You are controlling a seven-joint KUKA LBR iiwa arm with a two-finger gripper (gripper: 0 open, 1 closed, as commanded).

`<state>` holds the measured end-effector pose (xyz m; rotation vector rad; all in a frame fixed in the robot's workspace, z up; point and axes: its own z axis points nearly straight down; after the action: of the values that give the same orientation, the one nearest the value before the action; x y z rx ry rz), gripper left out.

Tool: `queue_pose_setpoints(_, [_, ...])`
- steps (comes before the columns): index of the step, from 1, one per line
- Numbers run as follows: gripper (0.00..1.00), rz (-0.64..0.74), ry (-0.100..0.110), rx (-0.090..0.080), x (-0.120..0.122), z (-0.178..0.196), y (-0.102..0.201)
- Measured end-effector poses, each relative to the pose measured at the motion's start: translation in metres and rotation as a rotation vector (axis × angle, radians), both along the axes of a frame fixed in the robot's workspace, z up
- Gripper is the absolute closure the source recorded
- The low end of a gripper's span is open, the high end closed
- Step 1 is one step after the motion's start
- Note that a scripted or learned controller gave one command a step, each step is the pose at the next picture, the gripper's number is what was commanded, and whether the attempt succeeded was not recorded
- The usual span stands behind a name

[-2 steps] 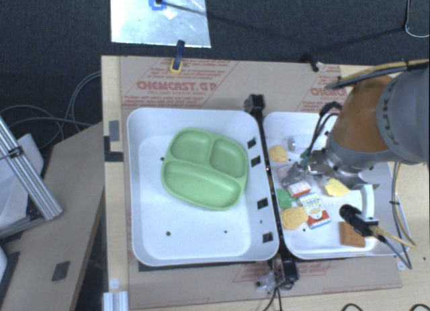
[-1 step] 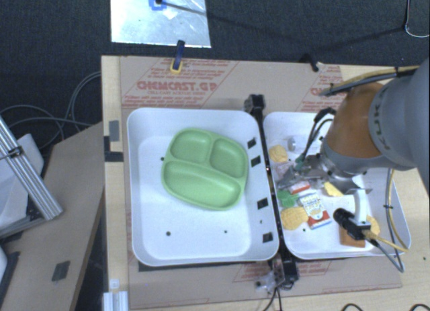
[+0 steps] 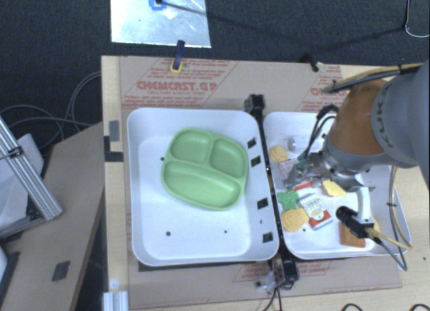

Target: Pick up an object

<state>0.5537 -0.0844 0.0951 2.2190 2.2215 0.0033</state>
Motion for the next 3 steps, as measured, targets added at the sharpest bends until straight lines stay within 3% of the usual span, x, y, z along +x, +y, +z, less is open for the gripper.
queue_pose_setpoints(3, [1.00, 0.003, -0.003, -0.001, 0.004, 0.132, -0.008])
